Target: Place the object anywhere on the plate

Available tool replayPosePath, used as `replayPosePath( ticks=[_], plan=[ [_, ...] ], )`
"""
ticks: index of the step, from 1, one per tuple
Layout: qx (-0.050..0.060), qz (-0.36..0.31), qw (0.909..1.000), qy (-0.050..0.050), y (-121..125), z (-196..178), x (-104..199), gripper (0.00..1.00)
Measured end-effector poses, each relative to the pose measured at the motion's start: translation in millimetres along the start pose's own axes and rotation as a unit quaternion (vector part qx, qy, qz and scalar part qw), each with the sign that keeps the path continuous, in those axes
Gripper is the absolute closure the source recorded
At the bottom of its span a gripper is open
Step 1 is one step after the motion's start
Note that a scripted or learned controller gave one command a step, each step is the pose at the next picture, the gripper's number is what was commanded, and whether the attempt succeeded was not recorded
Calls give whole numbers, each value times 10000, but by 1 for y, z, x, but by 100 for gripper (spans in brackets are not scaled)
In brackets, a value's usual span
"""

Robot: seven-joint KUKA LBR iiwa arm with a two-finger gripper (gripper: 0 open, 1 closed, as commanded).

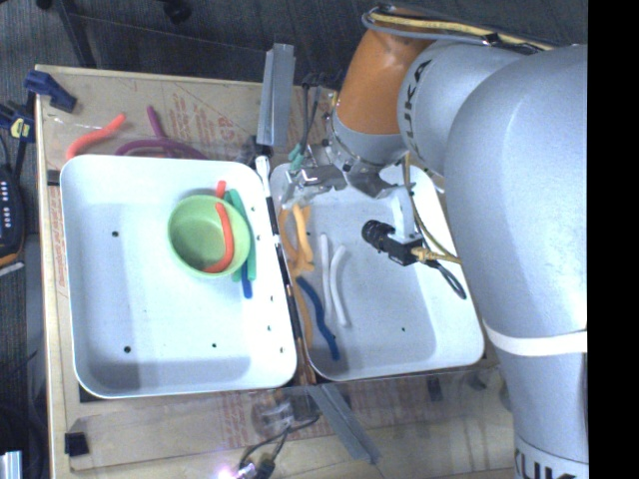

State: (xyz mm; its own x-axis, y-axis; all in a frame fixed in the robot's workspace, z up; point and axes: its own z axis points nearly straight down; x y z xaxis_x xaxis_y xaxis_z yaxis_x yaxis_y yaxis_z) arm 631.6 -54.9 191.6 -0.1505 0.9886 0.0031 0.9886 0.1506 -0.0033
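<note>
A light green plate (200,232) sits in the left bin (130,337), towards its upper right. An orange-red stick (226,238) curves across the plate's right side. A green stick (243,230) and a blue stick (245,285) lie against the plate's right rim. My gripper (300,183) hangs over the upper left corner of the right bin (399,337), near the divider between the bins. Below it in the right bin lie an orange stick (297,242), two white sticks (335,282) and a blue stick (318,317).
The big grey arm (499,168) covers the right bin's right side and upper edge. A black cable fitting (387,239) hangs over the right bin. Red and purple cords (150,146) lie on the bench behind the left bin.
</note>
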Motion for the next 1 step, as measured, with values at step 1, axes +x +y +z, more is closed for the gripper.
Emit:
replayPosePath(
  ticks=[1],
  plan=[
    [-1,1,10000,0,0,0,0,0]
  ],
)
